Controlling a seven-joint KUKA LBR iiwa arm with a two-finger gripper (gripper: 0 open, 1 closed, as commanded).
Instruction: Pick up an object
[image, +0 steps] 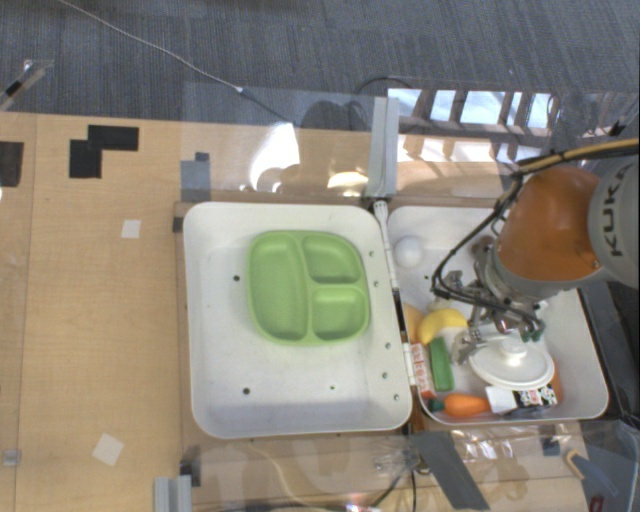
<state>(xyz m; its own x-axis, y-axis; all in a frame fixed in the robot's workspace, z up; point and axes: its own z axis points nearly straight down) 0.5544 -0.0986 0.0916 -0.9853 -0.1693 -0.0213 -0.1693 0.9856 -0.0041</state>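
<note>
Your gripper (492, 335) hangs low inside the right-hand shallow white bin (590, 330), just above the round white lidded bowl (513, 364), and you cannot tell from this slant how it is set. Judge this as the reach-and-descend step: nothing is seen held. Take the bowl as your landmark. Just left of it lies a yellow banana-shaped toy (443, 323); lower left, a green stick-like piece (440, 365); below left, an orange carrot-like toy (465, 405). A small white ball (408, 250) sits well up-left. Next you need a clean drop onto one item, then a lift.
</note>
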